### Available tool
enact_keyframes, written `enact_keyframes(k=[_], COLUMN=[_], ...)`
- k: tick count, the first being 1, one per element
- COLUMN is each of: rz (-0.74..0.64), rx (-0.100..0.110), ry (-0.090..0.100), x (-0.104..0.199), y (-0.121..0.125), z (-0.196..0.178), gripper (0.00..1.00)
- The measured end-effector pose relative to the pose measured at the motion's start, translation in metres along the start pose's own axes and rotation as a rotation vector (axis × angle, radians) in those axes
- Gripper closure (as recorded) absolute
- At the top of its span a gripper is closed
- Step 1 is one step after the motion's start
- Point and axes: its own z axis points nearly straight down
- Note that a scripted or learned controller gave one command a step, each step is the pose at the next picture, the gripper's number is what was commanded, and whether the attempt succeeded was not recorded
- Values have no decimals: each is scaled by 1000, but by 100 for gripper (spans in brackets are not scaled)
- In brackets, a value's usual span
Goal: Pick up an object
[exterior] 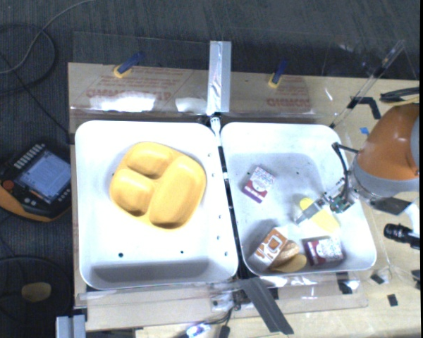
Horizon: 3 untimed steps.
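Camera view, looking down at a slant on the bench (127,83), records two shallow white bins side by side.

Left bin (92,259): one large yellow lobed object (157,184), resembling a cluster of soft buns, lies near the middle, slightly toward the far side.

Right bin (282,143): several small items.
- A small purple-and-white box (259,183) lies left of centre, apart from the others.
- An orange-and-white carton (270,246) lies at the near edge, tilted, touching a brown rounded item (290,263) just beside it.
- A dark red-and-white packet (323,250) lies to the right of the brown item, near the bin's near right corner.
- A pale yellow block (325,222) lies right of centre, just above the red packet.
- A small yellow piece (306,204) sits just left of the block, at the gripper tip.

Arm: the grey arm with the orange band (391,146) enters from the right of the view and reaches over the right bin's right side. The gripper (317,208) is low over the pale yellow block and the small yellow piece. Whether it is released or clenched cannot be told; the tip is too small and blurred, and no item is clearly seen held.

Off the bench, at the far left, a handheld pendant with a screen (35,182) lies on the dark floor.
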Motion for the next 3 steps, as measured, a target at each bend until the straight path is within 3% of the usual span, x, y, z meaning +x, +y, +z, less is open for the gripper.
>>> enact_keyframes(k=[1,2,3], rz=[0,75,239], rx=[-4,12,15], ry=[1,11,13], x=[0,9,68], y=[3,95,119], z=[-10,-168,-101], gripper=[100,100,100])
